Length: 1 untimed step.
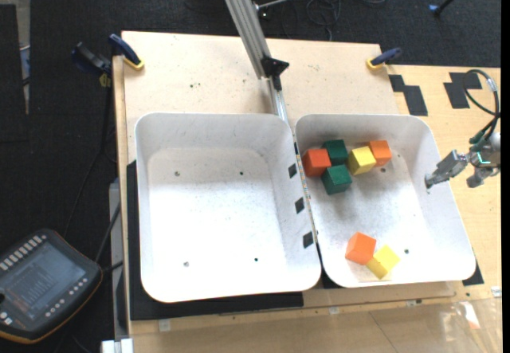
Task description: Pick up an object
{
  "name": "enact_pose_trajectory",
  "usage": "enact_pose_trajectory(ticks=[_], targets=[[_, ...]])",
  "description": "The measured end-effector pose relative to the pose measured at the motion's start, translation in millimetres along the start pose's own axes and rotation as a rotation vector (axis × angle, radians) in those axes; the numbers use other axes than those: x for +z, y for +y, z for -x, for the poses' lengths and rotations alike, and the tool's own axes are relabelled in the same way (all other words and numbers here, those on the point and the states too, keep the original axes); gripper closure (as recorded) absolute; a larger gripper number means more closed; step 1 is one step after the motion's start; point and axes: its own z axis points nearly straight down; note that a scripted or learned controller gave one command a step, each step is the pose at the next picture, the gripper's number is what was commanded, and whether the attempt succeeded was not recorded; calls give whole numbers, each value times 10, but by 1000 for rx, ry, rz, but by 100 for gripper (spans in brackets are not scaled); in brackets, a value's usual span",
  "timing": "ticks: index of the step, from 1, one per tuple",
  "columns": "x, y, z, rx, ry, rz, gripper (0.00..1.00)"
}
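The yellow block [383, 261] touches the orange block [360, 248], both left of and below the gripper [443, 173], whose state I cannot tell.

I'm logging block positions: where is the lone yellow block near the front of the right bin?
The yellow block lies in the right bin, near its front edge, touching an orange block on its left.

Teach pendant [40, 286], blue-yellow clamps [126, 51]
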Motion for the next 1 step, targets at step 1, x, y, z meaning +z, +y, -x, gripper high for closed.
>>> enact_pose_trajectory(ticks=[1], targets=[[-16,7,-2,0,-1,3,0]])
